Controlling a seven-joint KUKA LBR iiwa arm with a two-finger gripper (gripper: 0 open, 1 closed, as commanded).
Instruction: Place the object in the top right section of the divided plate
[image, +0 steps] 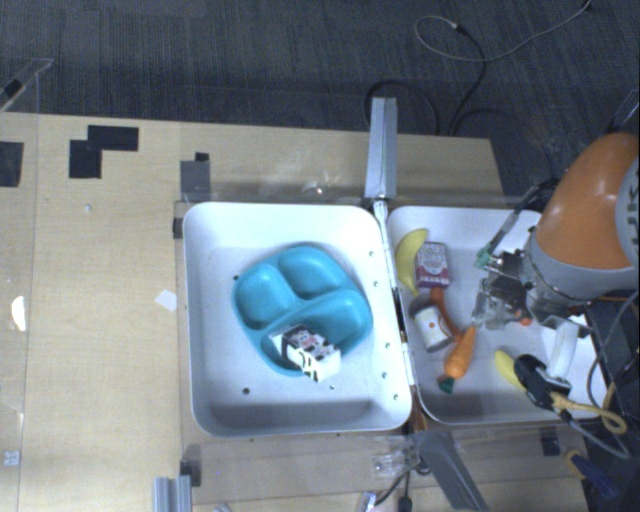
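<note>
Blue divided plate (300, 300) sits in the left bin (215, 400), a small box (312, 350) in its lower section. My gripper (492, 305) hovers over the right bin (470, 405) near the carrot (460, 355); I can't tell its opening. I judge picking comes next.

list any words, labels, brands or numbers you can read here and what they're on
None can be read.
Red packet in the right bin: printing too blurred.
Small white bottle with a red label: too small.
White box with black marks, on the blue divided plate: unreadable.
</note>
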